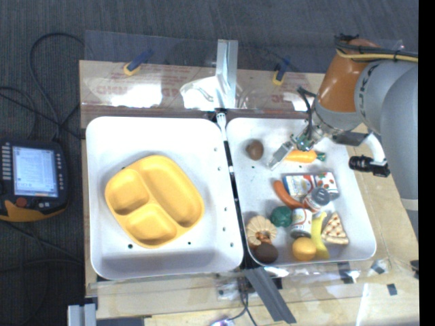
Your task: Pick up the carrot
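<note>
Dark brown rounded lump [266, 252] lies nearest; smooth tapered orange carrot [300, 157] sits beside the hand [297, 143], whose grip state I cannot tell.

You get even, fairly bright overhead light here, and both white bins [163, 263] come out close to overexposed, their rims bleeding into pale glare. Along the worktop's [102, 73] far edge the clear plastic sheet [136, 90] throws back white patches of reflection. Shadows are soft and short (look under the yellow tray [155, 199]). The dark floor [41, 19] stays dim and grainy. Focus is slightly soft throughout, and small labels are unreadable.
</note>
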